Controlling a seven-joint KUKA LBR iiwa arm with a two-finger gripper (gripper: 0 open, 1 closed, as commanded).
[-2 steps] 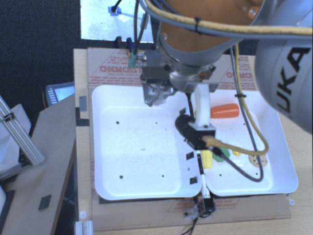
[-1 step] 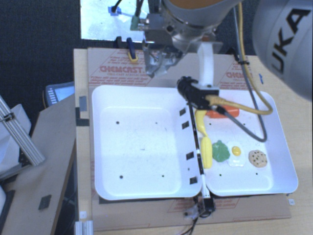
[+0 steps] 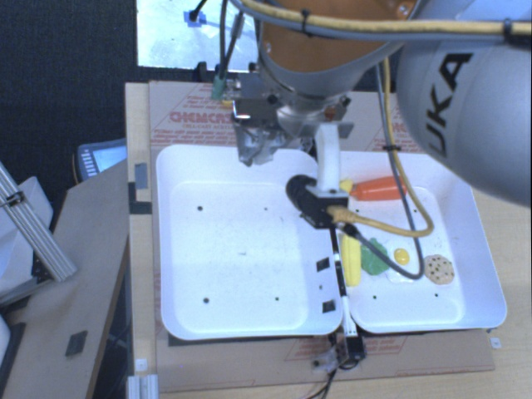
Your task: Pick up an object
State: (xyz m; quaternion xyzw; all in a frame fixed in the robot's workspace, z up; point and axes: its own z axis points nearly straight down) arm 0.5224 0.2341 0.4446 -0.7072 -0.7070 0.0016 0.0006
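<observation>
Toys sit in the right bin [image 3: 474, 223]: carrot [image 3: 378, 189], corn [image 3: 352, 260], cookie [image 3: 438, 268]. Gripper [image 3: 259, 150] hangs by the left bin's [image 3: 179, 306] far edge; I cannot tell its grip. It should drop straight over one toy.

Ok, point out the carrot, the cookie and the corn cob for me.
carrot [image 3: 378, 189], camera view, middle of its orange body.
cookie [image 3: 438, 268], camera view, centre of its top.
corn cob [image 3: 352, 262], camera view, middle of its yellow side.

toy carrot [image 3: 378, 189] in right bin [image 3: 474, 214]

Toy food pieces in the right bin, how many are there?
5: an orange carrot at the back, a yellow corn cob by the divider, a green piece beside it, a fried egg, a cookie. The arm may hide others.
</observation>
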